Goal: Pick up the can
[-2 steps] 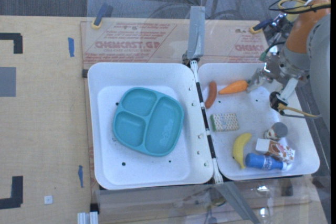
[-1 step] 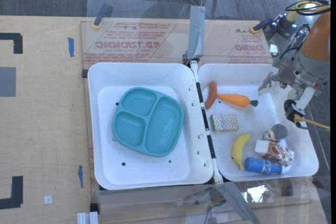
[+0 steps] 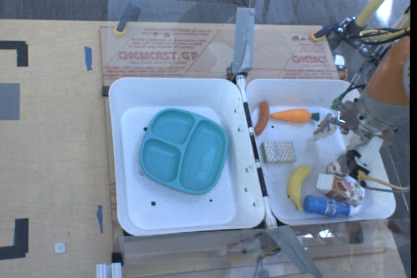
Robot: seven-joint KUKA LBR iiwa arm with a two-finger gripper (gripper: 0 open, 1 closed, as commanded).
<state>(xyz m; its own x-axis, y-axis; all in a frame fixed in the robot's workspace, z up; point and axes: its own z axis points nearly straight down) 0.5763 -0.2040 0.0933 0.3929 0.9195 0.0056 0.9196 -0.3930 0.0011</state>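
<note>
1. Plate first: I see a teal divided plate (image 3: 184, 150) lying flat in the middle of the left bin (image 3: 124, 192).
2. Just across the divide, in the right bin (image 3: 293, 91), a reddish sausage (image 3: 261, 117) lies close to the left wall. A carrot (image 3: 291, 116) lies just beside it, its green end pointing right.
3. Below those I see a speckled, sponge-like block (image 3: 279, 152), and nearer the front a banana (image 3: 298, 186).
4. The can (image 3: 326, 206), blue with a pale label, lies on its side along the front wall, its left end near the banana's lower tip. A small white block (image 3: 325, 182) and a brown and red packet (image 3: 345, 189) sit just behind it.
5. The gripper (image 3: 331, 124) hangs over the right half of this bin, right of the carrot and apart from the can. From my seat I cannot tell whether it is open or closed.
</note>
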